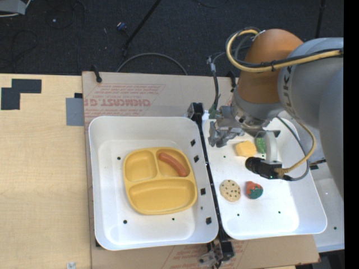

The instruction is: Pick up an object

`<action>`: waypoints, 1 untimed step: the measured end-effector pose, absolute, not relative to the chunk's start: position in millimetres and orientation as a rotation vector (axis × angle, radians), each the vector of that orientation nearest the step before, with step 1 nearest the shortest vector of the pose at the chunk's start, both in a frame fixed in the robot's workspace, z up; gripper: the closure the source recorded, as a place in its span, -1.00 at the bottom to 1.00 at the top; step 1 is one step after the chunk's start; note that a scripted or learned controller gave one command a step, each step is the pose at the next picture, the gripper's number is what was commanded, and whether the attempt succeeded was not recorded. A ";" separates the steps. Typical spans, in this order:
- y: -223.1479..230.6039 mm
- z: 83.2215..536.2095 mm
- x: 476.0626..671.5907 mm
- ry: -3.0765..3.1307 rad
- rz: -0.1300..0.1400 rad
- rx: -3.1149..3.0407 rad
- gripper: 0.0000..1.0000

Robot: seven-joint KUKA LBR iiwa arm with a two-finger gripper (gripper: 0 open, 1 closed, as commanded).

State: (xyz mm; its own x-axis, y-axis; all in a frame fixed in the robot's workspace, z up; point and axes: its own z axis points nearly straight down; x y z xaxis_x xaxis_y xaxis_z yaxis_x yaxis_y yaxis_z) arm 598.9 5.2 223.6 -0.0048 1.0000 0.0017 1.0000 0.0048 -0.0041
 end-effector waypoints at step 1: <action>58.4 235.2 609.8 -2.227 0.000 -2.215 1.00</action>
